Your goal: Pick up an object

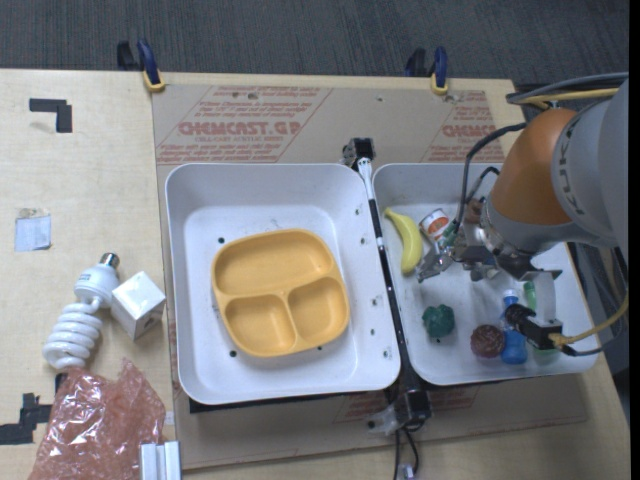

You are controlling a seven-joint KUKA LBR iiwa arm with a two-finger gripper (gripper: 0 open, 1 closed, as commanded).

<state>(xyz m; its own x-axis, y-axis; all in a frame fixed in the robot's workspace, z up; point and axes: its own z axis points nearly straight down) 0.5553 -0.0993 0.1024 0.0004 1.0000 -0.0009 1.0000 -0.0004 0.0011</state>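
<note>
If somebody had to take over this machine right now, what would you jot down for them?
Gripper: low in the right bin, beside the banana; nothing visibly held, and finger state unclear.
Right bin also holds a dark green object, a brown round object, a blue object and a small red-and-white item.
Left bin holds a yellow divided tray.
On the bench outside the bins: a spiral light bulb and a white cube.
Done: arm has reached into the right bin.
Left: grasp and lift one object.
</note>
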